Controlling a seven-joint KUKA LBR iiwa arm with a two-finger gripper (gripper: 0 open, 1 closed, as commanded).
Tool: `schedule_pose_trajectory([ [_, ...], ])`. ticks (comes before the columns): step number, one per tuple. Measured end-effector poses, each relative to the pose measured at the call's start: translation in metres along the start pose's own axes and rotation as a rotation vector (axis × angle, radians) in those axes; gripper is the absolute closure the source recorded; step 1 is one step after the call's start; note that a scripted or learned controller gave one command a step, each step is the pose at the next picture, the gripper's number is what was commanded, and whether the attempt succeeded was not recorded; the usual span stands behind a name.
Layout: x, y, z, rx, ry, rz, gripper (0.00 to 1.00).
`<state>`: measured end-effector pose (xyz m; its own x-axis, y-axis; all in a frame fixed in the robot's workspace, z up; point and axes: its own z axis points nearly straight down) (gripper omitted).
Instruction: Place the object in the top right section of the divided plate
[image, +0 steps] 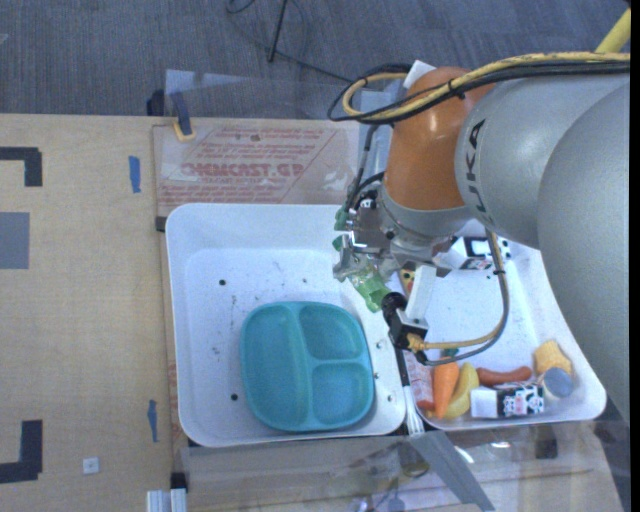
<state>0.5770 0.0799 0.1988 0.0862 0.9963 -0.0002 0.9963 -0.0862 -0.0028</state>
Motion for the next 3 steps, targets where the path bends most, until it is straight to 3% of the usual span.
schedule_pose_trajectory([
  [1, -0.018, -0.08, 0.016, 0.001, 0.0, 0.128, 1.0],
  [2, -0.019, -0.068, 0.015, -0.002, 0.0, -0.102, 1.0],
  [3, -0.02, -0.097, 0.015, 0.002, 0.0, -0.298, 1.0],
])
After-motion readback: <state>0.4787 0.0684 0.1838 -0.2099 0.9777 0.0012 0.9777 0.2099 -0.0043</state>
